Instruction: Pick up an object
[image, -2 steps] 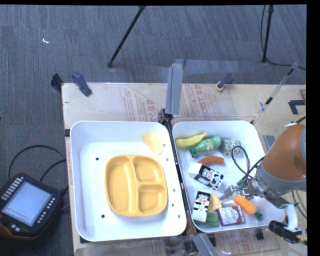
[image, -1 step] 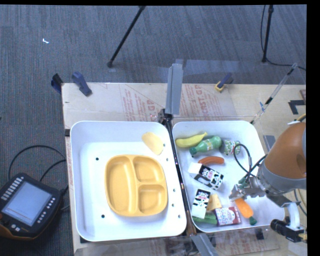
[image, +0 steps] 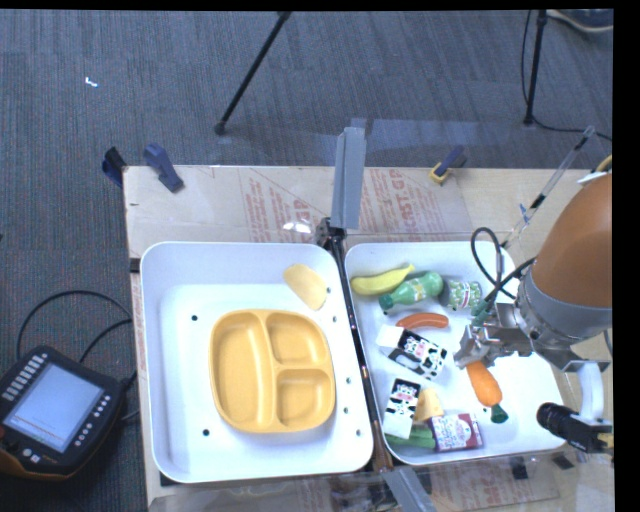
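My gripper (image: 480, 348) hangs over the right part of the right bin (image: 540, 425). It sits just above the upper end of an orange carrot (image: 485, 384) with a green tip. Left of it lies a black-and-white carton (image: 418, 352), with a red sausage (image: 423, 321) above that. Along the bin's far side are a banana (image: 381, 281), a green bottle (image: 416, 290) and a small green can (image: 463, 294). Nothing shows as lifted off the bin floor.
Near the right bin's front lie a second carton (image: 402, 396), a yellow cheese wedge (image: 429, 404) and a red packet (image: 456, 432). The left bin (image: 170, 300) holds a yellow divided tray (image: 270, 370) and a pale yellow lump (image: 306, 285).
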